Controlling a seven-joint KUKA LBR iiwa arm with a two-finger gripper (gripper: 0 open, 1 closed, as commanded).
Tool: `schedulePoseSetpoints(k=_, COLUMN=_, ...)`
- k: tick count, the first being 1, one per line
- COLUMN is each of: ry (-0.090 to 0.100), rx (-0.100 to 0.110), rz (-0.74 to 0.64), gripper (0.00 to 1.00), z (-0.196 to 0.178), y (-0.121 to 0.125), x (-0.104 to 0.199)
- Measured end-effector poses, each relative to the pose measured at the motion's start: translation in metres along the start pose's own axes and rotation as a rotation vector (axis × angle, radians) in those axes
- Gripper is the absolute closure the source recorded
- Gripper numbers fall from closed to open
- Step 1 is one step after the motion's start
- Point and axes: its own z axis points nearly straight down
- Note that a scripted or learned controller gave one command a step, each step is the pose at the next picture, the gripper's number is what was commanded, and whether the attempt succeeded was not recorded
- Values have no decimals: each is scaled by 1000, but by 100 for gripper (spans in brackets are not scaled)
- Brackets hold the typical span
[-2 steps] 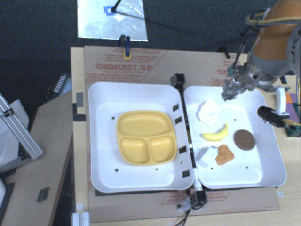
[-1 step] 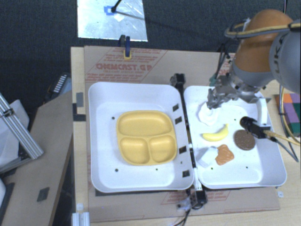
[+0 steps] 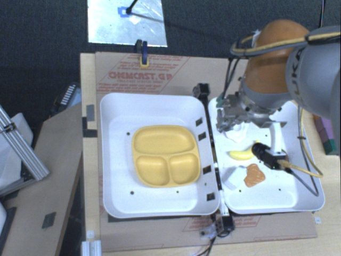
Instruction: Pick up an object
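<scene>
**Right bin: stock at the end effector**

Item 1. Toy banana (image 3: 240, 154): small, yellow, lying flat and roughly crosswise near the middle of the right bin (image 3: 277, 200). It is free of the robot, a little below the end effector.

Item 2. Orange-brown food-shaped piece (image 3: 254, 175): lumpy, with an uneven outline, lying just below and to the right of the banana, close to it but apart. I cannot name it more closely.

Item 3. White object (image 3: 235, 136): pale against the white floor of the bin, directly under the end effector. Its form is too washed out for me to read.

Item 4. End effector (image 3: 228, 122): grey metal, hanging low over the upper left part of the right bin, near the seam between the bins. I cannot tell whether it is spread or pressed together, and I see nothing held in it. The arm (image 3: 277, 47) comes in from the right, orange band uppermost.

Item 5. Left bin (image 3: 114, 143): holds one yellow three-compartment tray (image 3: 165, 154), one long section above two smaller ones, lying flat at the centre.

Item 6. Desk: both bins rest on a cardboard sheet (image 3: 160, 73) printed in red, with a yellow and black clamp (image 3: 143, 54) on its far edge. A silvery sheet (image 3: 127, 15) lies beyond, on dark flooring. An aluminium rail (image 3: 18, 148) stands at the left.
</scene>
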Motion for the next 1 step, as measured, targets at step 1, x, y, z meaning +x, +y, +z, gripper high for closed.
schedulePoseSetpoints(k=1, ry=0, rx=-1, rz=0, gripper=100, z=14, y=-9, x=54)
